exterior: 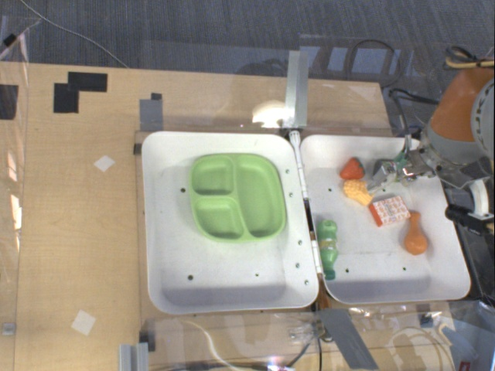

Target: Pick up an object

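Observation:
The right white bin (363,280) holds several small toys: a red strawberry-like piece (353,168), a yellow corn-like piece (356,192), a red and white box (389,210), an orange pear-shaped piece (415,236) and a green piece (328,247) by the bin's left wall. My gripper (384,172) hangs over the bin's upper middle, just right of the red piece and above the box. Nothing shows between its fingers.
The left white bin (170,277) carries a green three-compartment plate (236,195). A metal divider post (297,91) stands behind the seam between the bins. The arm (464,122) enters from the right. Cables lie along the bench's front edge.

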`<state>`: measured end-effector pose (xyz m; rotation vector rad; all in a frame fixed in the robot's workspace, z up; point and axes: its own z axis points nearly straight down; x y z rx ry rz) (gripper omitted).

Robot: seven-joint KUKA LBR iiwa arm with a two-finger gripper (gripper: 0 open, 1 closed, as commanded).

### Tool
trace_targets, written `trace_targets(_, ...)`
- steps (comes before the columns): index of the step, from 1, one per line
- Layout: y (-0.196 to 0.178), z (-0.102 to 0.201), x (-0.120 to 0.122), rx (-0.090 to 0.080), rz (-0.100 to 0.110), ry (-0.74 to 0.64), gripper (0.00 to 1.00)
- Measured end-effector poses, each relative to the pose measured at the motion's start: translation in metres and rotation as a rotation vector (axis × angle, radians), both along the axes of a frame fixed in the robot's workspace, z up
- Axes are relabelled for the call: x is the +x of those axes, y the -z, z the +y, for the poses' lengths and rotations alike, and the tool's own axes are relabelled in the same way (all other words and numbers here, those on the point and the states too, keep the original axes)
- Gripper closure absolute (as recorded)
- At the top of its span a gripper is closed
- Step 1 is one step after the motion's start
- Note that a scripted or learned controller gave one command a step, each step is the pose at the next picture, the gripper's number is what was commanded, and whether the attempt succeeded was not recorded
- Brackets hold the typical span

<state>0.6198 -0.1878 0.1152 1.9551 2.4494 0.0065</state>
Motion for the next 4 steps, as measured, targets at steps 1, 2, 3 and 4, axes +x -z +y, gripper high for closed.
trace_targets(1,-0.019,-0.002,0.041,0.001,0.0,0.261,0.0)
trace_targets(2,-0.048,0.008,0.052,-0.003,-0.002,-0.134,0.0)
trace_targets(3,0.008,0.093,0.019,0.004,0.005,0.032,0.0)
trace_targets(4,-0.007,0.09,0.021,0.0,-0.004,0.029,1.0)
